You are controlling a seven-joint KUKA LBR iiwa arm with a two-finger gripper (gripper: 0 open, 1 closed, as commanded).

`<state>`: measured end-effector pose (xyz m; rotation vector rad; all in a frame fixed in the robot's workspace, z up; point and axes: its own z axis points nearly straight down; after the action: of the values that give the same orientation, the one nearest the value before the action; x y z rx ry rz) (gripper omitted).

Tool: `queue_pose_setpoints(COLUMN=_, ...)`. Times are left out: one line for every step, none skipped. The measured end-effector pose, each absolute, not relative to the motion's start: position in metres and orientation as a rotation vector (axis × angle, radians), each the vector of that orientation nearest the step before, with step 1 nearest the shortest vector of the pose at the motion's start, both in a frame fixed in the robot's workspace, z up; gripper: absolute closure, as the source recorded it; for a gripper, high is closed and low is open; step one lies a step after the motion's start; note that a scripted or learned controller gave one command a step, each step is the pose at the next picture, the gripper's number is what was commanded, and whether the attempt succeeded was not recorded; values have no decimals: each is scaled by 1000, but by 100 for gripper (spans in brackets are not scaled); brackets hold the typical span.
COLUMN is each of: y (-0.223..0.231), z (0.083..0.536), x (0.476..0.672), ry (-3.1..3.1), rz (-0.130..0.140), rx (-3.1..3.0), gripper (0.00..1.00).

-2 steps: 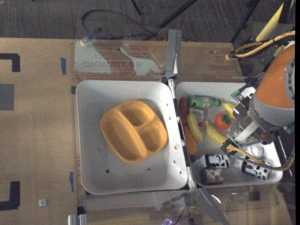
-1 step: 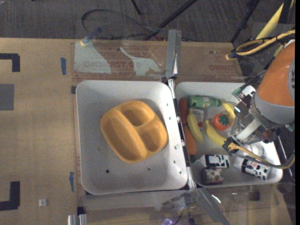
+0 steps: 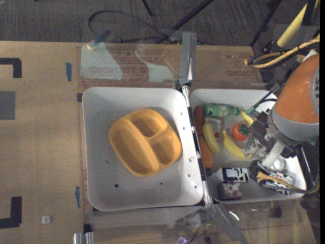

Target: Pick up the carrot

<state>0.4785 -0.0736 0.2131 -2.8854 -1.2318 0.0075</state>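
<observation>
- Against the left wall of the right bin [image 3: 299,189]: carrot [image 3: 205,155], lying lengthwise, just beside a banana [image 3: 210,136].
- Over that bin's right half: gripper [image 3: 268,160], well apart from the carrot, with a second banana [image 3: 233,146] and a tomato [image 3: 240,131] between them.
- Open or closed at the gripper: impossible to tell from this angle; nothing seen held.
- Beside it, in the left bin [image 3: 96,151]: yellow divided plate [image 3: 144,141].

two white bins [image 3: 96,151], one yellow tray [image 3: 144,141], two bananas [image 3: 210,138], one carrot [image 3: 205,155]
</observation>
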Motion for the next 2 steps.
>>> queue_pose_setpoints(y=-106, z=236, x=489, ry=-1141, rz=3, rx=-2927, gripper=100)
queue_pose_setpoints(y=-151, z=200, x=479, ry=-1762, rz=3, rx=-2597, gripper=100)
